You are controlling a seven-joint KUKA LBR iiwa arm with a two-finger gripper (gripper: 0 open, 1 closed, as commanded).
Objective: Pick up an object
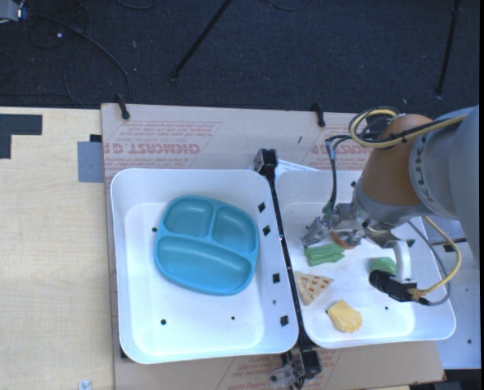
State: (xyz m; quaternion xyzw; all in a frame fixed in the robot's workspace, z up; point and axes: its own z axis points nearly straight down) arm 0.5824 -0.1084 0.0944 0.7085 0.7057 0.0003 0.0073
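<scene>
Camera view is showing the gripper (330, 232) reaching down into the right bin (437, 323), its fingers hanging just above a green toy piece (324, 254); how wide they are standing cannot be told, and nothing is showing between them. Below the gripper, a tan waffle-patterned wedge (313, 286) is lying, with a yellow piece (344, 317) further down. To its right a second green piece (382, 265) is sitting. Well to its left, a blue divided plate (206, 244) is resting in the left bin (136, 331).

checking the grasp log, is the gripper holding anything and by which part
Cannot be told: the gripper sits right above the green piece in the right bin, but no hold shows.
</scene>
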